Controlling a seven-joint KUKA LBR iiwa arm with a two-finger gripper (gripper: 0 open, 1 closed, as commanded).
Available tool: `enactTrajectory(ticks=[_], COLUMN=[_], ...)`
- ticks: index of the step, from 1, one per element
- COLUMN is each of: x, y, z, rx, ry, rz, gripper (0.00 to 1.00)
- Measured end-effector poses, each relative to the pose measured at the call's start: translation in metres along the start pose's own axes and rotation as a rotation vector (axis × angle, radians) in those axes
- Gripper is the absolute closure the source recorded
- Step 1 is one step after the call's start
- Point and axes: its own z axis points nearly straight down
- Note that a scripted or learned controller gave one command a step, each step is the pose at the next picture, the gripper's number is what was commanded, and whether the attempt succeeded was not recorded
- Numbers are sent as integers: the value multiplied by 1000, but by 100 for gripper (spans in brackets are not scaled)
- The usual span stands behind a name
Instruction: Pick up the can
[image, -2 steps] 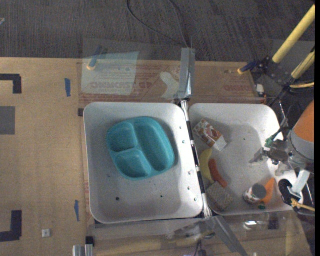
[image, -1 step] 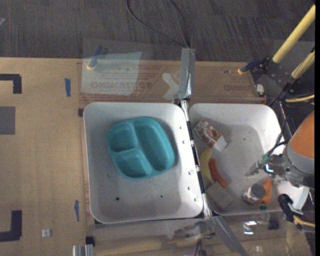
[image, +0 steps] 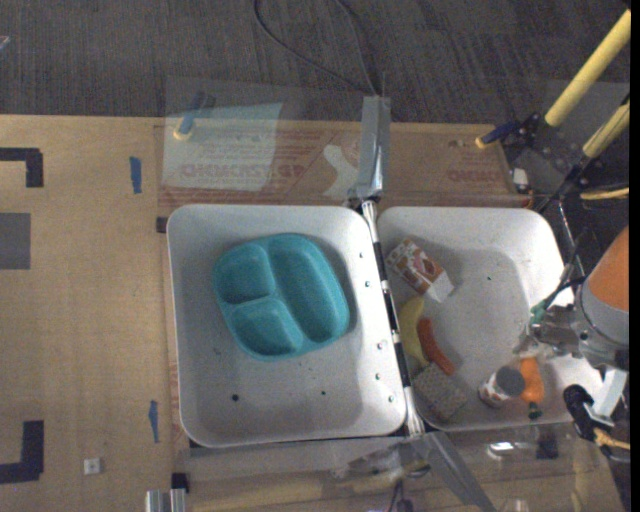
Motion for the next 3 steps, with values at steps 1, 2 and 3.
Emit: enactTrajectory(ticks=[1, 2, 3], x=[1, 65, 63], y=[0, -17, -16], z=[0, 10, 0], rx=[1, 8, 6], ry=[1, -1, -1], rz=[-1, 333, 338], gripper=[0, 0, 100])
